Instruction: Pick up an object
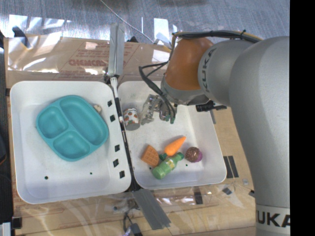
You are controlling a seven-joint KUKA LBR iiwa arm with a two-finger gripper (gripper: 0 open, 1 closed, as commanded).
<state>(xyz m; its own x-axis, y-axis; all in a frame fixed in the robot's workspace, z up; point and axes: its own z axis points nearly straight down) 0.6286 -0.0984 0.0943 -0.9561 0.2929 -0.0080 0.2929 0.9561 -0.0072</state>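
Where the right bin (209, 146) meets the divider, small patterned cup (131, 118) lying near the bin's left wall, just left of the gripper (156, 109). Lower in the same bin, a cluster: orange waffle-textured piece (150, 155), carrot (175, 145) lying aslant above a green bottle (166, 166), and a dark purple round item (193, 155) to their right. Carrot and bottle close together, perhaps touching; purple item slightly apart.

Gripper hanging over the upper middle of the right bin, metal fingers pointing down and left toward the cup; whether spread or closed, cannot tell, and nothing seen between them. Above it, orange band (186, 65) and the grey arm (256, 107) reaching in from the right.

In the left bin (24, 146), teal divided tray (72, 127) set at a tilt, with a small pale object (97, 108) just beside its upper right edge.
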